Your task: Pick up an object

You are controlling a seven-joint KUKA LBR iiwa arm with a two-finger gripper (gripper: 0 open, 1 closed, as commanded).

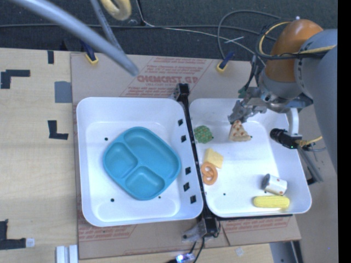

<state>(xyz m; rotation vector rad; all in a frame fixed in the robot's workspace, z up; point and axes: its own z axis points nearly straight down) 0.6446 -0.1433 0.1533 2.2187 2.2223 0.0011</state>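
My gripper [239, 115] hangs over the back of the right bin [249, 210], reaching in from the right. Directly under its tip lies a tan pizza-slice toy [239, 131], whose upper end meets the gripper's tip. Other objects in the same bin are a green broccoli piece [203, 134] at the left wall, a yellow cheese wedge [214, 158], an orange pretzel [209, 173], a small grey and white can [274, 184], and a yellow corn cob [271, 202] at the front right.
The left bin [90, 196] holds a blue divided plate [141, 161]. A black divider [189, 147] runs between the bins. Cables [241, 32] loop behind the right bin, and a grey pole [71, 23] slants across the upper left.
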